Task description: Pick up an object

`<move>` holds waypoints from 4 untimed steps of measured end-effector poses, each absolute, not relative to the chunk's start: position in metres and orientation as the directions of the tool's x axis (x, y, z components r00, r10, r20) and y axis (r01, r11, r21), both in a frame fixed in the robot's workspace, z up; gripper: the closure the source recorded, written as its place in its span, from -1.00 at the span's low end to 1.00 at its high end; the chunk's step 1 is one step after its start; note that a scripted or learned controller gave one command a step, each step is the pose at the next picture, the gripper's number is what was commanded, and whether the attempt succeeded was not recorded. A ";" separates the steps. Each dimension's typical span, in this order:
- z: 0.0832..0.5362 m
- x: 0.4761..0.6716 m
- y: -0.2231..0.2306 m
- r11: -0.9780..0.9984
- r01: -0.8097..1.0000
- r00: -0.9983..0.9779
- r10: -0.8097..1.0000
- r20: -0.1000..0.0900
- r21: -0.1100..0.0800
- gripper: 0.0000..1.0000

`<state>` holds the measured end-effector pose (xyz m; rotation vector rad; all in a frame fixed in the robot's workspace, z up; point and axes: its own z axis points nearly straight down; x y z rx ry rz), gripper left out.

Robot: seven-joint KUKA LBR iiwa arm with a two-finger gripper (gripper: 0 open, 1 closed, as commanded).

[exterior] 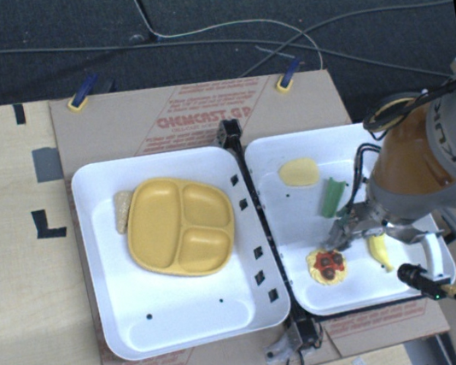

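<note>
The right bin (311, 293) holds several small items. A pale yellow oval piece (299, 172) lies near its far side and a green block (332, 197) sits tilted in the middle. A round toy with red topping (327, 266) rests near the front wall, and a yellow banana-shaped piece (380, 251) lies to its right. My gripper (339, 237) hangs low in this bin, just above and to the right of the round red-topped toy and below the green block. The arm's grey and orange wrist (411, 164) covers the bin's right part.
The left bin (182, 319) carries a yellow divided plate (180, 225) with a tan piece (122, 211) tucked at its left edge. A black divider (255, 216) runs between the bins. Cables trail along the bench's far side and beside the arm.
</note>
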<state>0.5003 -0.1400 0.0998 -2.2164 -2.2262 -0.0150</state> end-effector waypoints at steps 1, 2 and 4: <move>0.162 0.501 -0.142 0.002 1.000 -0.002 1.000 -0.001 0.002 1.00; 0.214 0.502 -0.142 0.002 1.000 -0.002 1.000 -0.001 0.003 1.00; 0.222 0.558 -0.059 0.005 1.000 -0.005 1.000 0.000 -0.001 1.00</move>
